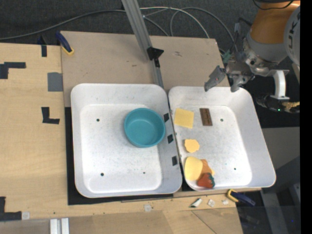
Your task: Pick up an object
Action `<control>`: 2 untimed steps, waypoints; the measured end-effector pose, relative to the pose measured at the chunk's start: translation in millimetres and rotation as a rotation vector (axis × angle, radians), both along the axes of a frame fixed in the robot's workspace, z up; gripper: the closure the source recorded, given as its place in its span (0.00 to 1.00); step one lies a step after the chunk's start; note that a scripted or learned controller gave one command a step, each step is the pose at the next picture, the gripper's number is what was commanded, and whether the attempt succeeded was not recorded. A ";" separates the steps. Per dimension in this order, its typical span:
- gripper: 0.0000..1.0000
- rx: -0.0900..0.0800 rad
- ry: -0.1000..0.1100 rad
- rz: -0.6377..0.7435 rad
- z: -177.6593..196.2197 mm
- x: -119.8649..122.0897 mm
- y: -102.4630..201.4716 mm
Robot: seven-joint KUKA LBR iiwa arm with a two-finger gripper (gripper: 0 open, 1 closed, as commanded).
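Jaws: spread open, nothing between them; the gripper [223, 81] hangs over the far rim of the right bin [253, 130], near that bin's far left corner. One finger [213, 78] points left and down, the other [236, 83] sits to its right.

Arm: grey, with an orange band [272, 21], entering from the right.

Right bin, contents:
- yellow square slice [184, 117], flat, lying nearer than the jaws and to their left; the closest item along that diagonal.
- brown bar [205, 116], just right of the square slice, long axis running far to near; it lies nearly straight toward the near side from the jaws, slightly left.
- small yellow-orange piece [191, 146], nearer again, by the left wall.
- cluster at the near left corner: pale yellow round piece [193, 167] touching an orange and red item [206, 178].

Left bin [87, 130], contents:
- teal bowl [144, 126], upright, near the middle, well apart from the jaws and across the divide between bins.

Judgement: every candidate in the right bin lies toward the near side and left of the jaws. The brown bar and square slice are the nearest reach; a short travel nearward and a descent would likely put the jaws over either. Both look thin and flat, so purchase may be poor.
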State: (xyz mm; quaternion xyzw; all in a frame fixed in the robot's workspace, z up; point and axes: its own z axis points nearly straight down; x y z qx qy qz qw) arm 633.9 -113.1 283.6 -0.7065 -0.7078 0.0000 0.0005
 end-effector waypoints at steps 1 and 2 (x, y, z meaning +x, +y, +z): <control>0.00 0.000 0.000 0.000 0.0 0.0 0.0; 0.00 -0.001 0.005 0.000 -48.0 -8.3 4.6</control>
